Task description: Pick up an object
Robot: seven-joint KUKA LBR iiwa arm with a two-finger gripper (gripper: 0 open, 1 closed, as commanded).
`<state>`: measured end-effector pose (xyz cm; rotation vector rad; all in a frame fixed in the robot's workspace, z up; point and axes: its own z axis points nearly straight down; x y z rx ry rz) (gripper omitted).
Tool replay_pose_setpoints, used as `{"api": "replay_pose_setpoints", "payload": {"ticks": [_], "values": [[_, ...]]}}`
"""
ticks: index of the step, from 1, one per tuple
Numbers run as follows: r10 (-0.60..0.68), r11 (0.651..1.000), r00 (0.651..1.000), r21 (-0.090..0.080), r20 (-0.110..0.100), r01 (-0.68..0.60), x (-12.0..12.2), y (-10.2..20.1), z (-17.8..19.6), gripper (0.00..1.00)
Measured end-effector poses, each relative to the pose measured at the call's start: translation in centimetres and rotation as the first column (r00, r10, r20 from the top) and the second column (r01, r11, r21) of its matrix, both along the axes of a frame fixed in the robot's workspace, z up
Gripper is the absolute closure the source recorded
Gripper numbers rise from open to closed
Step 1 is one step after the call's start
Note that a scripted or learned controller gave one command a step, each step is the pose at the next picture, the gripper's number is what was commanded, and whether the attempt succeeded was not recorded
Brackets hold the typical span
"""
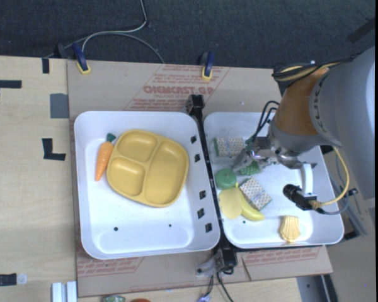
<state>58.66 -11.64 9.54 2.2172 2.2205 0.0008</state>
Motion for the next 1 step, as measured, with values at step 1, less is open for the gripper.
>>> {"api": "replay_pose_setpoints", "payload": {"ticks": [1], "values": [[0.001, 1.0, 1.0, 0.003, -0.003, -0.001, 0.14, 6.92, 8.91, 1.0]]}}
